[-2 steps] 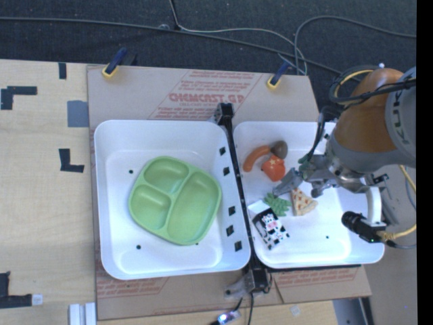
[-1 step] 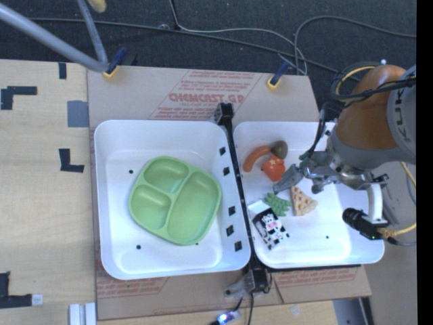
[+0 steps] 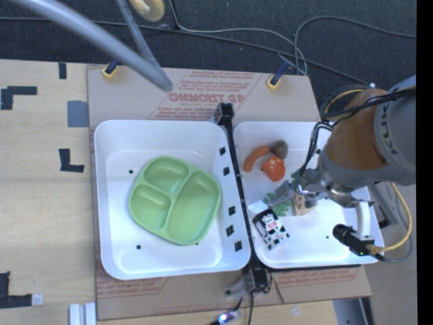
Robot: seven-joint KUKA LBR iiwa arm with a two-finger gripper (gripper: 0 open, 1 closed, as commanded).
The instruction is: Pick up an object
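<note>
Hand [image 3: 295, 193] low in right bin [image 3: 325, 249], over green toy [image 3: 277, 198] beside black-and-white toy [image 3: 272, 229]; cannot tell its state. Sausage [image 3: 257, 156] and red object [image 3: 273, 168] lie nearby. Green plate [image 3: 176, 200] in left bin [image 3: 111, 181].

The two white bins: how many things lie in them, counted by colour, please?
Green: 2, the divided plate in the left bin and a small green piece beside the end effector.
Orange or red: 2, the sausage shape and the red piece.
Black and white: 1, the spotted toy.
Total: 5 that I can tell apart.
</note>
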